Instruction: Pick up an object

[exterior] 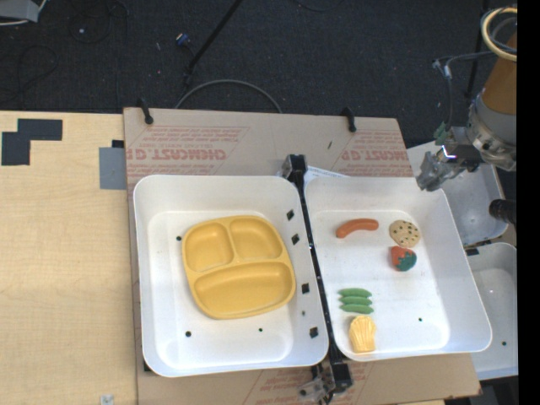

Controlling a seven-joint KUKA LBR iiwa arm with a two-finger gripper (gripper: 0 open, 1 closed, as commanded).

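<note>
Five toys mid right bin (456, 251) | gripper (432, 175) over far rim

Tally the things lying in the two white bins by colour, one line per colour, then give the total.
Yellow: 2, the divided plate in the left bin and the corn-like piece in the right bin
Orange-red: 1, the sausage
Tan with dark spots: 1, the cookie
Red and green: 1, the round piece
Green: 1, the pea pods
Total: 6
</note>
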